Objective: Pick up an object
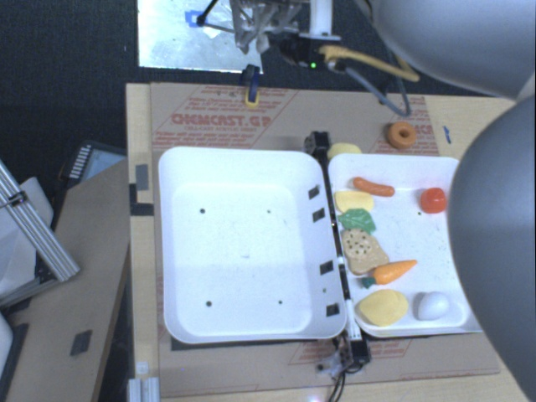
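Grey arm point(494, 224), nearest the lens, was seen to cover the right bin's point(402, 170) far side. Gripper point(251, 44) was held high beyond both bins, above a pale plate point(167, 23); its state could not be told. Candidate objects lay in the right bin: sausage point(373, 188), tomato point(433, 200), carrot point(394, 270), egg point(433, 306). Left bin point(243, 241) was noted. Step judged: pre-approach. Next move would require travel over the right bin, then descent.
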You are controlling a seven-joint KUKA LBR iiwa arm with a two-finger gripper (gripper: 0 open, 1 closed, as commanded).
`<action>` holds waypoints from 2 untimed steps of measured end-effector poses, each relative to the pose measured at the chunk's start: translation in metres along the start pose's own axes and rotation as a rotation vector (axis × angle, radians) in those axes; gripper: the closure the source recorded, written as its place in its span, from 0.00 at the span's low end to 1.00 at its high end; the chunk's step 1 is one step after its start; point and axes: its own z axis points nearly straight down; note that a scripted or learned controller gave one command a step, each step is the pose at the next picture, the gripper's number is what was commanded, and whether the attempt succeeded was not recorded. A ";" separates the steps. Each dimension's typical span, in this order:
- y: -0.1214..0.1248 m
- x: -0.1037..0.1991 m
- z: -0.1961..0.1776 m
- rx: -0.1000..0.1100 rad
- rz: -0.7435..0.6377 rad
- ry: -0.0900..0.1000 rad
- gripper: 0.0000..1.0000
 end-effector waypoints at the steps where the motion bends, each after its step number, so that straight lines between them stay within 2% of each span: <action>1: -0.020 -0.159 0.054 0.020 0.021 -0.011 1.00; 2: -0.005 -0.296 0.080 0.016 0.019 -0.011 1.00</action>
